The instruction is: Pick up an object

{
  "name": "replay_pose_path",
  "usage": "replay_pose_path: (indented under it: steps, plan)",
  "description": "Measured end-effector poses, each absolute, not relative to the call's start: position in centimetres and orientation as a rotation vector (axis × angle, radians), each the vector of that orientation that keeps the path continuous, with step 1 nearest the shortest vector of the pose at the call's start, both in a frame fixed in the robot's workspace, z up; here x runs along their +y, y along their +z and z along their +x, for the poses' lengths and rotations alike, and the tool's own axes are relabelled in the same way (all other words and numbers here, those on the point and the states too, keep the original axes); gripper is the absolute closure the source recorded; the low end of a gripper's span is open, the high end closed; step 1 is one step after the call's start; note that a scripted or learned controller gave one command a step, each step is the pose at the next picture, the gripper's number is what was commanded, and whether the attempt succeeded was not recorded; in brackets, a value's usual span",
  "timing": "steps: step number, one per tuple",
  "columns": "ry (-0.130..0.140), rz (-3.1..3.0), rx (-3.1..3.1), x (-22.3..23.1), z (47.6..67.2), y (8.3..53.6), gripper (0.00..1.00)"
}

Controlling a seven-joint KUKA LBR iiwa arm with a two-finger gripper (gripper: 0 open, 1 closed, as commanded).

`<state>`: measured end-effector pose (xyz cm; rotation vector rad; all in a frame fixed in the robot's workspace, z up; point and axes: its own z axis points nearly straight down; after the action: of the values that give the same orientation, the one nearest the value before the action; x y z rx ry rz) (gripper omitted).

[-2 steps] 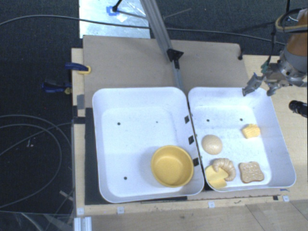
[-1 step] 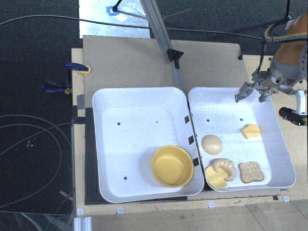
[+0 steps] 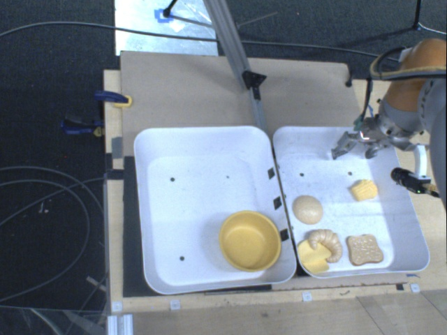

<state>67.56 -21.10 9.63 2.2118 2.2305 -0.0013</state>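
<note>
1 bowl (image 3: 250, 240) | 5 food pieces (image 3: 307, 209) | hand (image 3: 355, 145) spread, empty

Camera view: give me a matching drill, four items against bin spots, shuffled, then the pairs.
Items:
1. yellow bowl
2. toast slice
3. small yellow block
4. end effector

Places:
A. right bin, near right corner
B. over the right bin's far part
C. left bin, near right part
D. right bin, mid right side

Pairs: 1-C, 2-A, 3-D, 4-B
</note>
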Motion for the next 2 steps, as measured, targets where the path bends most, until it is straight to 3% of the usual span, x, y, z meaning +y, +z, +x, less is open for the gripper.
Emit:
replay_pose_path:
  steps: [1, 2]
  plan:
    - [0.001, 2.211, 2.231, -21.0, 67.7, 9.2, 0.00]
    - [0.003, 2.203, 2.230, -21.1, 67.8, 10.4, 1.00]
